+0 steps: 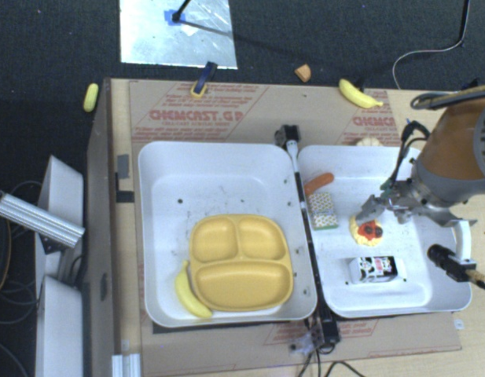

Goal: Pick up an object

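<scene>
the arm reaches in from the right over the right bin, its broad orange band lying above the bin's far right corner and the grey wrist below it bending leftward and down into the bin. the gripper sits low over the middle of that bin, pointing left, with its tip just above and right beside the upper edge of a small yellow round toy with red marks on top (contact between the two cannot be judged from this angle). whether the gripper is open or closed cannot be told here, and nothing is seen held in it. the toy lies on the bin floor, with a speckled green-grey block to its left near the dividing wall, an orange carrot-like piece beyond that block, and a black-and-white carton lying flat just in front of the toy. the left bin holds a yellow divided plate with a banana tucked against its front left edge. a second banana lies on the bench behind the right bin, well apart from the gripper.
</scene>
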Tool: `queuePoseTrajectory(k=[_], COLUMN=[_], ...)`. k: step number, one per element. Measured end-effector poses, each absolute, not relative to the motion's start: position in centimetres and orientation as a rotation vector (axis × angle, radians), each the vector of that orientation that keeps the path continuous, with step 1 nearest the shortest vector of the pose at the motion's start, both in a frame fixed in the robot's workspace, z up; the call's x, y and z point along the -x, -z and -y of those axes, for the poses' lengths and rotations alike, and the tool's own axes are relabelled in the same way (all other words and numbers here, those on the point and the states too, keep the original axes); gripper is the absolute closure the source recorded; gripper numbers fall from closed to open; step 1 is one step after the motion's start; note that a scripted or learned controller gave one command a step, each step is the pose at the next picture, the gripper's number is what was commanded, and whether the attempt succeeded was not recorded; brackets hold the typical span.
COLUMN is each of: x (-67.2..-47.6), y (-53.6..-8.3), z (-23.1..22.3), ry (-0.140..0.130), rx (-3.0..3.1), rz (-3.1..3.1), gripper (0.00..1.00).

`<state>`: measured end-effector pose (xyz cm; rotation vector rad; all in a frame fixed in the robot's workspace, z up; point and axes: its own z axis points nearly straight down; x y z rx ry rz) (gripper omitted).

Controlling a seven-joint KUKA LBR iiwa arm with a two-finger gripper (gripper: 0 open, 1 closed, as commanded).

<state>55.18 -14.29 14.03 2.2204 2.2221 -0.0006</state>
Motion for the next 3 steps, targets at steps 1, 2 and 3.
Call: queuePoseTrajectory(k=[1,2,3], x=[-51.1,-55.2,-51.6], y=[-8.4,-8.5,-8.4], z=[13.1,11.6,14.2], ry=[-0.001,-0.002,0.0], rx=[-2.22,-2.217,-2.22], rz=[-2.222,-2.224,-2.221], gripper=[0.0,0.0,0.0])
